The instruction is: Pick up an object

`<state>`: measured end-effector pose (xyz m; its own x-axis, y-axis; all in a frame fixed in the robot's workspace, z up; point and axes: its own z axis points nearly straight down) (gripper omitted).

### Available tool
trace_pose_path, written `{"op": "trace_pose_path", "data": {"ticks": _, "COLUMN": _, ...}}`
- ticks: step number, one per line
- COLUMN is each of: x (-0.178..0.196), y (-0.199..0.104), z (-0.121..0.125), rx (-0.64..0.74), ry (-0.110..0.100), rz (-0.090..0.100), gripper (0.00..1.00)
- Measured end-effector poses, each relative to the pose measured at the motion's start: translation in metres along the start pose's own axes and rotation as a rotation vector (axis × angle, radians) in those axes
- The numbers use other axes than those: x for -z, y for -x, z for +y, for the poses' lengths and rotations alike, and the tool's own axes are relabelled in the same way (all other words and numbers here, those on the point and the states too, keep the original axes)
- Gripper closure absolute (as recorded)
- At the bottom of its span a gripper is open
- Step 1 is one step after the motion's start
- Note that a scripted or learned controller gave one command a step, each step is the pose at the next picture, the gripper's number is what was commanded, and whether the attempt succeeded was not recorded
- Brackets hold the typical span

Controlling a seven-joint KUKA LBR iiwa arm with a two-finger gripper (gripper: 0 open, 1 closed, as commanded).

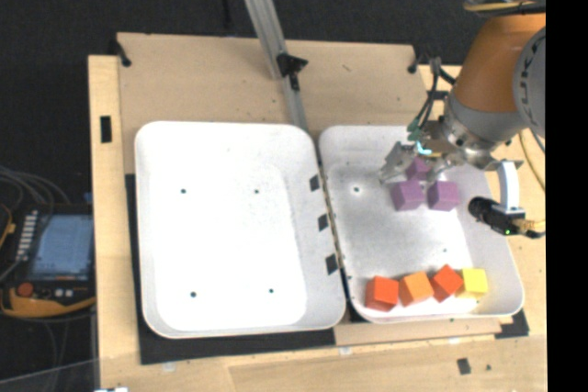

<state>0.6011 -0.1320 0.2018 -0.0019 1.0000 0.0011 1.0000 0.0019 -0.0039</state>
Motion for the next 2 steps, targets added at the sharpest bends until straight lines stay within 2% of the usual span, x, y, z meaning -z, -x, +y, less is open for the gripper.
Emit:
{"op": "trace_pose_path", "data": {"ticks": 1, "x": 0.003, "y": 0.0, "z": 0.001, "rx": -0.001, "ry": 0.005, "rz": -0.001, "gripper": 0.0}}
{"op": "trace_pose_path", "data": {"ticks": 2, "x": -0.061, "y": 0.002, "z": 0.0, "rx": -0.005, "ry": -0.001, "rz": -0.002, "gripper": 0.0}}
